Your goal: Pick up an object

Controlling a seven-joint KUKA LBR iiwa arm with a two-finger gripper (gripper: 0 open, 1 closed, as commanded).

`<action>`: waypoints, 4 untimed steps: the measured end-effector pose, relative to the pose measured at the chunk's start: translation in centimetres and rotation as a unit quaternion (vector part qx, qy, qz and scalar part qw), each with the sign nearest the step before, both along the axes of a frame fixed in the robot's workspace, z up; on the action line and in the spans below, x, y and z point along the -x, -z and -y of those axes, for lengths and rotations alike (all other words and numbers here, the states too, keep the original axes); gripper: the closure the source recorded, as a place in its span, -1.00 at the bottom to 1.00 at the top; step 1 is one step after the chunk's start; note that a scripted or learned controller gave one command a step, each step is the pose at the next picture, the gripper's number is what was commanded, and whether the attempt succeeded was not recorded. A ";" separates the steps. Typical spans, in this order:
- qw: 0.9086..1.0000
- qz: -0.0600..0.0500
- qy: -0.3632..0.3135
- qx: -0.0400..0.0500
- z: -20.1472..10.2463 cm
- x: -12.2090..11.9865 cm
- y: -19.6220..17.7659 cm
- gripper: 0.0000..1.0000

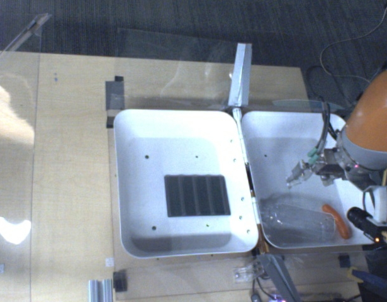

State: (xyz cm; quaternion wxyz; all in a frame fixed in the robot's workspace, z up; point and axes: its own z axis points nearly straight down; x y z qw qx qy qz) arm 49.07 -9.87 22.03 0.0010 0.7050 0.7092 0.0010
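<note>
Over the right bin (269, 137), gripper (299, 173), opening not discernible; clear plastic bottle (294, 219) touching orange piece (336, 221) by its front wall; black ribbed pad (197, 195) in left bin (149, 137).

Arm (373, 121), right of frame: cut off by the right edge, orange band only partly in view.
Right bin (269, 134): its right wall and lower right corner are hidden under the arm.
Gripper (294, 178), over the right bin: small and blurred.
Clear plastic bottle (297, 219), lower part of the right bin: see-through, with a faint outline and ends hard to make out.
Orange object (337, 221), just right of the bottle: too small to name.
Ribbed metal piece (100, 290), bottom left: cut by the lower edge.
Cables (275, 285), bottom centre: tangled and cut off by the lower edge.
</note>
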 end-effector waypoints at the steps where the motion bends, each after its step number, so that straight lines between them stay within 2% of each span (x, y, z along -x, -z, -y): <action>1: 1.000 0.000 0.024 0.000 6.7 -1.1 5.9 -1.00; 2: 0.998 0.001 0.060 0.000 9.8 0.2 12.9 -1.00; 3: 0.998 0.004 0.059 0.000 9.7 0.0 11.8 1.00; 4: 0.998 0.004 0.059 0.000 9.7 0.0 11.8 -1.00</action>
